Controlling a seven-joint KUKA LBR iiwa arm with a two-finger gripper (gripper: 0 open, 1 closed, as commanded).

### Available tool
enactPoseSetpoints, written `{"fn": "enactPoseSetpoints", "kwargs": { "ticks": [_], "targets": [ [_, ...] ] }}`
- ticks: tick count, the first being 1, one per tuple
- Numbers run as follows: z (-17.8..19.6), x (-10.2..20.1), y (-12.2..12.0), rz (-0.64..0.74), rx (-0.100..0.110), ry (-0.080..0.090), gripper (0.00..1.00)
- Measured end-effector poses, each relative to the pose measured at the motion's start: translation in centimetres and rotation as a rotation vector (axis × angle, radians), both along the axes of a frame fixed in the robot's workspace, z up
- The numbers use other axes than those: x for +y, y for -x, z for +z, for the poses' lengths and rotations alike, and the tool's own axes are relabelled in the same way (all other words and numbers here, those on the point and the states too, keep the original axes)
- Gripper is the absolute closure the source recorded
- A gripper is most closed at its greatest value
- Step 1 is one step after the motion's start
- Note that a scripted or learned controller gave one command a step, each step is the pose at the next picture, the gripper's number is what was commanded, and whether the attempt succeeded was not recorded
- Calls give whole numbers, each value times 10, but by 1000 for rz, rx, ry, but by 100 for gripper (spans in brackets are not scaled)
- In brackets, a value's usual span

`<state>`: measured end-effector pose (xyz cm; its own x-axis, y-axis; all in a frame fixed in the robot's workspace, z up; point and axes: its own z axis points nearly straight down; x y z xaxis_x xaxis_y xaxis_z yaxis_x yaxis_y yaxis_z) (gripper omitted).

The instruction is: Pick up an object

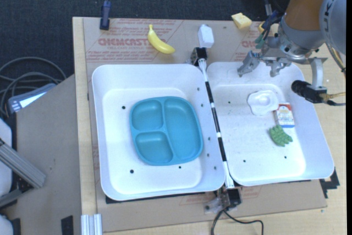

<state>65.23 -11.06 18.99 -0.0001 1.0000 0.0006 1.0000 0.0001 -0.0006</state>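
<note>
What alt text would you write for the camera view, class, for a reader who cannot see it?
A grey and orange arm holds its gripper above the far edge of the right bin, which contains a white lid, a small carton and a green toy. The left bin holds a blue divided plate; a banana lies on the bench beyond.

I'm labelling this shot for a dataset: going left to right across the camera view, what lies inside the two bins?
Blue divided plate in the left bin → white round piece → green toy, both in the right bin. The small carton overlaps the green toy's span, so I leave it out.
</note>
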Motion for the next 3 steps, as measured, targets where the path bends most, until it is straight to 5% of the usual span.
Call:
{"fn": "enactPoseSetpoints", "kwargs": {
  "ticks": [1,2,3],
  "targets": [
    [-51,-45,16,-1,2,1,0],
    [-101,-81,57,1,-8,1,0],
    [-100,-83,93,2,-15,5,0]
  ]
}}
